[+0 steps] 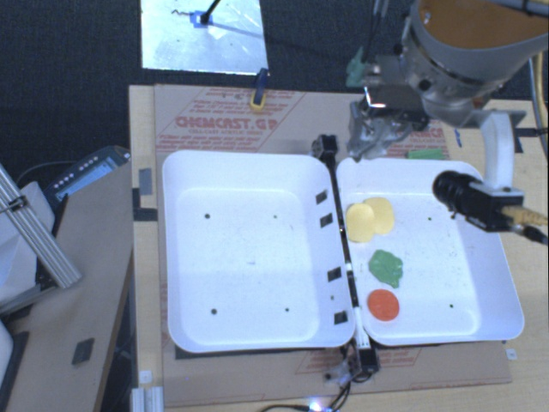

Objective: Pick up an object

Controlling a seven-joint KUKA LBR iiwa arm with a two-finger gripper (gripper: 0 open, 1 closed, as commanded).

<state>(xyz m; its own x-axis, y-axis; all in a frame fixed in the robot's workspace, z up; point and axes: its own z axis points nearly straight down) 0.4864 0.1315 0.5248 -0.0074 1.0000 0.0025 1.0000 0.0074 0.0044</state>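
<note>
Presently: pincer (pixel 371 148) above right bin's (pixel 489 256) far-left corner, state untellable; descending here risks striking rim, missing yellow piece (pixel 369 219).

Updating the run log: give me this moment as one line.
end effector: above right bin far edge | yellow, green, orange objects: in bin | grasp: none

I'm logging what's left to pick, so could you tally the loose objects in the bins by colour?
Yellow: 1
Green: 1
Orange-red: 1
Total: 3, all in the right bin.
</note>
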